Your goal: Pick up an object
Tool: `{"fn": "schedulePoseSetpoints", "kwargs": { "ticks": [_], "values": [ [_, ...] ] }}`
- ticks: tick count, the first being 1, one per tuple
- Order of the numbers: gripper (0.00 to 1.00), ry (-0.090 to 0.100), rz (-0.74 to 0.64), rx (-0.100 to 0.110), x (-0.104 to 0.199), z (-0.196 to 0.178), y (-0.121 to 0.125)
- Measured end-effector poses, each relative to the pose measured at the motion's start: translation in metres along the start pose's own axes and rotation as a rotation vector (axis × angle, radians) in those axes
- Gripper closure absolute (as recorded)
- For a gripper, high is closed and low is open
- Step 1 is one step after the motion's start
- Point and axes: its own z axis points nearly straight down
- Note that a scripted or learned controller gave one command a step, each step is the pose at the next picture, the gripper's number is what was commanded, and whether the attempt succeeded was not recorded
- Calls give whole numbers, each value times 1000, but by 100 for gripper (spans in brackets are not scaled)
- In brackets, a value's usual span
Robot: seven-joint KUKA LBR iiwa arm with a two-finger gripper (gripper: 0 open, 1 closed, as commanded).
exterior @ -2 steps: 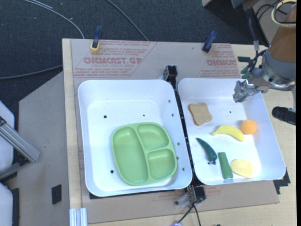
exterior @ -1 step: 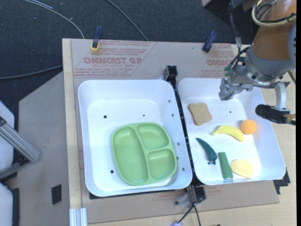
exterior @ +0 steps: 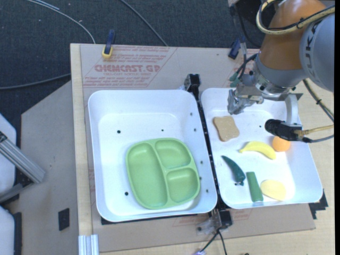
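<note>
Camera view: cardboard-topped bench (exterior: 79, 142) on dark carpet (exterior: 42, 15); gripper (exterior: 237, 104) above right bin's (exterior: 303, 190) far edge, grip indiscernible.

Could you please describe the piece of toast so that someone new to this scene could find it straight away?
Look in the right-hand white bin, at its upper left area just below the gripper. The toast lies flat there, a tan, bread-shaped slice. Its neighbours are a yellow banana and a dark green pepper; it alone is brown.
</note>
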Motion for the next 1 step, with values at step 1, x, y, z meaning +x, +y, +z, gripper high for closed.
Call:
{"fn": "schedulePoseSetpoints", "kwargs": {
  "ticks": [1],
  "values": [
    [100, 1, -1, 0, 64, -4, -9]
  ]
}}
